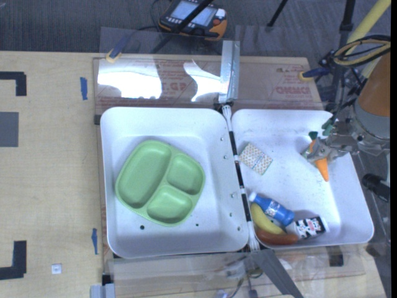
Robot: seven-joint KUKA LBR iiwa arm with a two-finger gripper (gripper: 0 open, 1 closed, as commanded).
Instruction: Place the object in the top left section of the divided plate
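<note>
A green divided plate (160,182) lies in the left bin (118,228), with one large section on its left and two smaller ones on its right. My gripper (322,149) is low over the upper right part of the right bin (347,219). An orange carrot-like piece (322,169) pokes out from just under the gripper toward the front. A small green bit (312,135) shows at the gripper's left side. The gripper body hides where the orange piece meets it.
The right bin also holds a patterned packet (255,159) near its left wall. At its front lie a blue bottle (273,208), a yellow banana (268,225) and a black-and-white carton (309,226). A raised divider (234,166) separates the bins.
</note>
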